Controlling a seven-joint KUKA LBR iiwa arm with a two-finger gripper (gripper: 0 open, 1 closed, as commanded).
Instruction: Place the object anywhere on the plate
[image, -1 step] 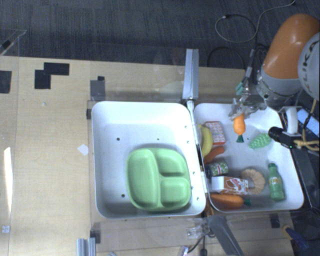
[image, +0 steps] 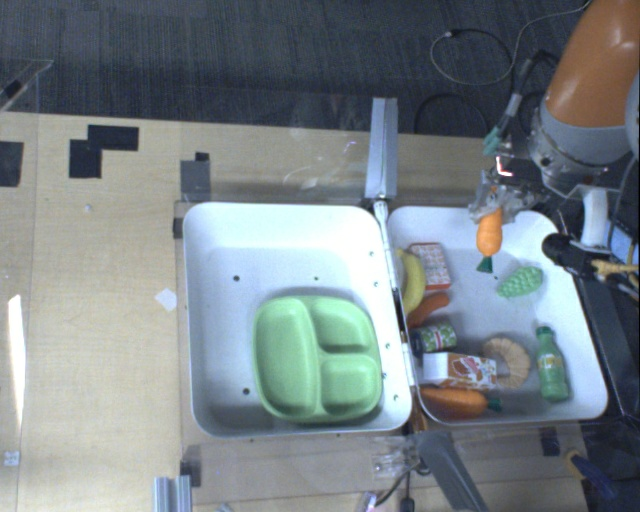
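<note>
Toy carrot (image: 489, 235) hangs upright, leaf end down, above the right bin (image: 585, 400), its upper end pinched in the claw (image: 492, 207). It looks light, rigid and smooth-skinned, liable to swing or slip; a mid-body grip would be steadier. The green plate (image: 318, 357) lies in the left bin (image: 215, 300).

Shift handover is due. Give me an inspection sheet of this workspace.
Surface: wooden bench bearing two white bins, left bin and right bin.
Job's things: green plate in left bin; carrot hanging at the gripper over right bin.
Clutter: banana, green bottle, can, bumpy green piece in right bin.
Gripper: shut on carrot.
Cables: black loop behind the bins.
Surroundings: black markers on bench.
</note>
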